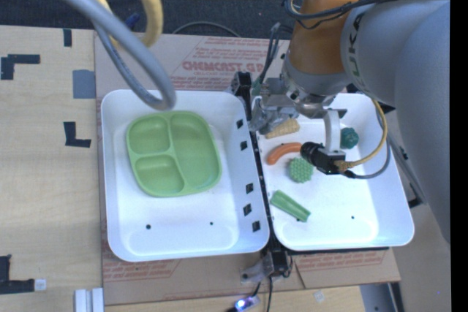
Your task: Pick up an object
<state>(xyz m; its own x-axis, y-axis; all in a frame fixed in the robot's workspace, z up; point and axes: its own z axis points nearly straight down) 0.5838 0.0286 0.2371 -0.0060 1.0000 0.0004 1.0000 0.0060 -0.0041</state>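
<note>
Green plate left bin; claw over right bin

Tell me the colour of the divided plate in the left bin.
Light green divided plate, seen in the camera view.

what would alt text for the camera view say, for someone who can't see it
A grey robot arm with an orange band reaches from the right, its gripper low over the right white bin, beside a tan piece, an orange piece, a green bumpy ball, a green wedge and a teal item. The left white bin holds a green divided plate.
</note>
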